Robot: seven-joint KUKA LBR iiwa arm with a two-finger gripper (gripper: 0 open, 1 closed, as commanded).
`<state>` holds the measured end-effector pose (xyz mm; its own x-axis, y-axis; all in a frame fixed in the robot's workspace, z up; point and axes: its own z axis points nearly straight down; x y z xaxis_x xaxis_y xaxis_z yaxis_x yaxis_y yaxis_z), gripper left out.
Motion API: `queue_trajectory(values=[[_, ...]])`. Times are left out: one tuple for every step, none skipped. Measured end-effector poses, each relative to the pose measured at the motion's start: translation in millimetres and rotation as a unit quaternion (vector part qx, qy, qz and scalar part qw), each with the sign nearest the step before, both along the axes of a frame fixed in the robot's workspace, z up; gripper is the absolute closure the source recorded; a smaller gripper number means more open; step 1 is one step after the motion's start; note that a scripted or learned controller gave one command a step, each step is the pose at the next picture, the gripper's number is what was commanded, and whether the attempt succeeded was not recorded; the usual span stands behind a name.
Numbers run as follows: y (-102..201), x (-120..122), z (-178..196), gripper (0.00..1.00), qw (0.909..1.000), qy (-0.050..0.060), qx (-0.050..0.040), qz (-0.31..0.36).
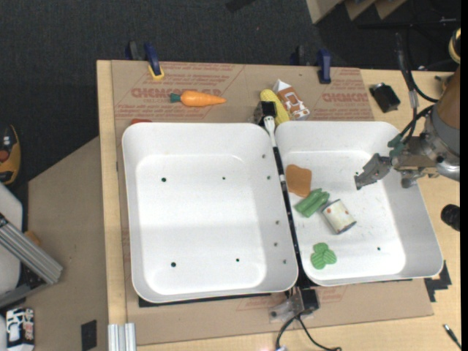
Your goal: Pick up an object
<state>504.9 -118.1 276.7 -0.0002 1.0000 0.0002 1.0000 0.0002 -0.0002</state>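
Observation:
The right bin (380, 141) holds several small objects along its left side: a brown-orange piece (298, 179), a green oblong toy (312, 202), a small white can with a dark end (339, 216) and a green leafy toy (322, 255). My gripper (384, 177) hangs over the right bin's upper right part, to the right of these objects and apart from them. Its fingers are spread open, one dark finger (369, 172) pointing left and down, and nothing lies between them.
The left bin (146, 145) sits beside the right one. On the board behind the bins lie a toy carrot (199, 99), a yellow banana (269, 102), a brown and white carton (292, 102) and a black block (384, 96). Blue clamps (153, 63) hold the board's far edge.

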Motion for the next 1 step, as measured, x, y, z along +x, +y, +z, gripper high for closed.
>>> queue_trajectory(values=[[-0.1, 0.8, 10.8, 1.0, 1.0, -0.002, -0.0006, 0.0]])
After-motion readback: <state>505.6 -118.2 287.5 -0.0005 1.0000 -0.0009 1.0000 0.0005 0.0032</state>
